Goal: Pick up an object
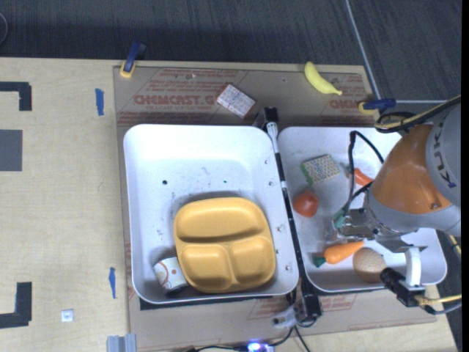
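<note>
While the arm hung over the right bin [440, 270], the gripper [352, 228] sat just above a toy carrot [343, 253]; its grip was unreadable, so descending squarely seemed next.

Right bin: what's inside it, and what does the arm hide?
The right bin holds a tomato, a carrot, a tan lump and a speckled block. The arm covers its right side.

Even, bright overhead light fills my workspace. The left white bin [139, 196] glares softly along its rim, and the yellow tray [223, 240] casts a short dark shadow toward the top. The picture is slightly soft and grainy; the floor at the top stays dim.
</note>
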